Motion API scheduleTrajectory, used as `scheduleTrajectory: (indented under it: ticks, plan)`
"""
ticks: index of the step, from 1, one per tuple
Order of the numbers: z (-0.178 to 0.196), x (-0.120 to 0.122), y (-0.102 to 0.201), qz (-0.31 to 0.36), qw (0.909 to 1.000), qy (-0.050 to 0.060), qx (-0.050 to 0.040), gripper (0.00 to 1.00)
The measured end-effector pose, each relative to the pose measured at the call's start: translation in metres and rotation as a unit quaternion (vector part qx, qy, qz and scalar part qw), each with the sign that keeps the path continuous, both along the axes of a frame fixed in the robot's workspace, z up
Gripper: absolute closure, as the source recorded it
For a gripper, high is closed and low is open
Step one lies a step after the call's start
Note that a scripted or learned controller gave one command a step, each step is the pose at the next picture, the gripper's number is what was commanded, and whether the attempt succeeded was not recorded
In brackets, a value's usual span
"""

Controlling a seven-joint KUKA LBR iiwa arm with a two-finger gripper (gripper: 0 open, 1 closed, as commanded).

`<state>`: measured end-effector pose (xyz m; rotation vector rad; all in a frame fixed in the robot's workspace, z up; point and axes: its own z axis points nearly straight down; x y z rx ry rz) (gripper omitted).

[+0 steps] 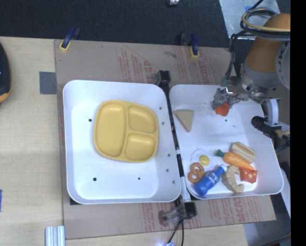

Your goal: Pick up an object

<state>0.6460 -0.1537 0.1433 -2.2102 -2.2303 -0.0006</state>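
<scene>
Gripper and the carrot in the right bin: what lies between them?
In the camera view, bare white bin floor lies between the gripper, which has a small red thing at its tip, and the carrot.

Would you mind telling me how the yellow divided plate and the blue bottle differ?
The yellow divided plate is broad and flat; the blue bottle is small and slim, lying on its side. The plate sits in the left bin, while the bottle lies among toy foods in the right bin. Both rest untouched.

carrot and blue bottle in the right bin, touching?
Apart. The camera view shows bare white bin floor between the carrot and the blue bottle.
</scene>
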Motion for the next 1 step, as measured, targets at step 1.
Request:
scheduleTrajectory:
  ticks: [1]
  plan:
    - [0.0613,0.0114,0.0637,0.0,1.0,-0.003,0.0,1.0]
